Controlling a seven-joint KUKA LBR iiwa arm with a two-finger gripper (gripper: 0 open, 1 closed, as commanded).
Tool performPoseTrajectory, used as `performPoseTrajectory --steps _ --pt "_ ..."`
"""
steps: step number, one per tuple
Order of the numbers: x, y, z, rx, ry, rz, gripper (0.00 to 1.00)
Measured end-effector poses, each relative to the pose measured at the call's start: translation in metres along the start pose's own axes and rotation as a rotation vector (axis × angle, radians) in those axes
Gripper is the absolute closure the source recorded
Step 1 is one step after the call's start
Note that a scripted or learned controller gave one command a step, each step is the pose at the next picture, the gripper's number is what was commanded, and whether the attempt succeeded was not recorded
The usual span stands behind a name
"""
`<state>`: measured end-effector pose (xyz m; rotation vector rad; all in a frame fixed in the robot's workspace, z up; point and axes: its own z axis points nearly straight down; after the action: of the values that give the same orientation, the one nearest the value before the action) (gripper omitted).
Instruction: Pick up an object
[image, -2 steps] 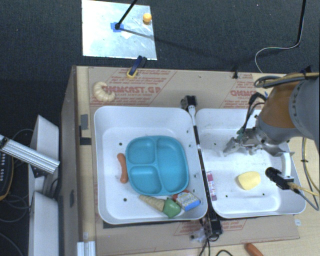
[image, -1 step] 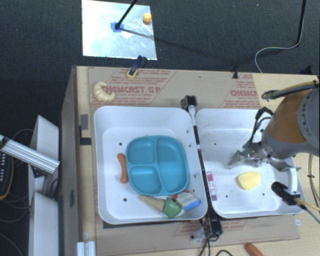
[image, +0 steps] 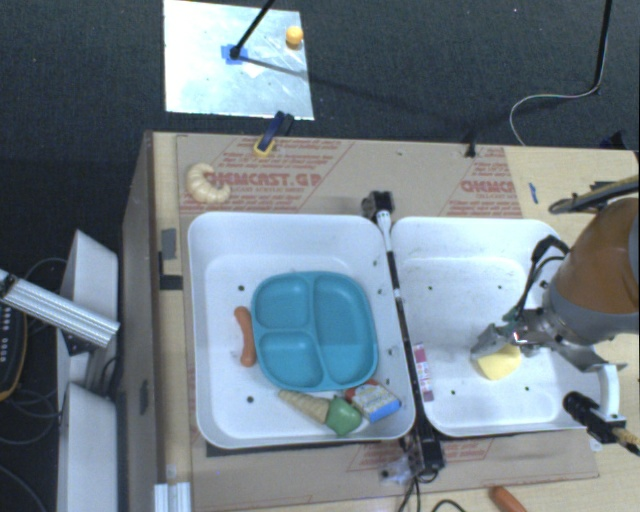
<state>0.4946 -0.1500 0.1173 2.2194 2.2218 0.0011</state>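
Note:
A pale yellow lump (image: 498, 364) lies on the floor of the right bin (image: 450, 250), toward its front right. My gripper (image: 497, 341) hangs directly over the lump's upper edge, touching or nearly touching it. The grey arm with its orange band (image: 605, 262) comes in from the right. In the left bin (image: 215, 250) sit a blue divided plate (image: 313, 330), an orange sausage (image: 245, 335), a cone-shaped toy (image: 305, 403), a green piece (image: 344, 418) and a small blue and white box (image: 379, 402).
A ridge (image: 397, 300) separates the two bins. On the cardboard behind them lie a cream curled object (image: 207, 180) and a blue and yellow tool (image: 270, 134). An orange item (image: 508, 497) sits at the bench's front edge. Cables run at the back right.

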Motion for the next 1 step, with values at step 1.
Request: performPoseTrajectory --steps 1 --pt "-0.0163 -0.0075 -0.0148 -0.001 0.0 0.0 0.0"
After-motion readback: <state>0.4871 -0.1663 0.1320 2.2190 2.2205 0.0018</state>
